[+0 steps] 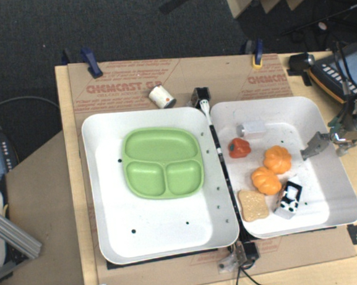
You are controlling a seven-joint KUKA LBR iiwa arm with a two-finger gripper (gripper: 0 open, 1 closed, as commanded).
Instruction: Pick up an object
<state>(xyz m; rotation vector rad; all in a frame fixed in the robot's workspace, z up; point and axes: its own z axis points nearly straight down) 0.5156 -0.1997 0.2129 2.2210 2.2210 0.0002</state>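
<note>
The hand [318, 145] reaches in over the right rim of the right bin [334, 215], about halfway along that side. It shows as a grey, tapered shape pointing toward the bin's middle; whether it stands wide or narrow cannot be told from this slant, and nothing is visible between its tips.

The things to pick lie in the right bin, all on the side of the hand toward the bin's left wall. Nearest is an orange fruit [277, 159], near the bin's centre and apart from the hand's tip. A second orange fruit [266, 181] sits just beside the first, closer to the near edge and touching or nearly touching it. A small red pepper-like piece [239, 147] lies by the left wall, well apart from the hand. A slice of bread [254, 205] rests in the near left corner, just below the second fruit. A black-and-white block [288, 200] lies beside the bread toward the near edge, tilted. A clear, faint item [250, 128] sits near the far left part of the bin.

The left bin [109, 238] holds a green divided plate [163, 162] in its far half. On the table beyond the bins, near the far edge, lies a small white cylinder [161, 97].
</note>
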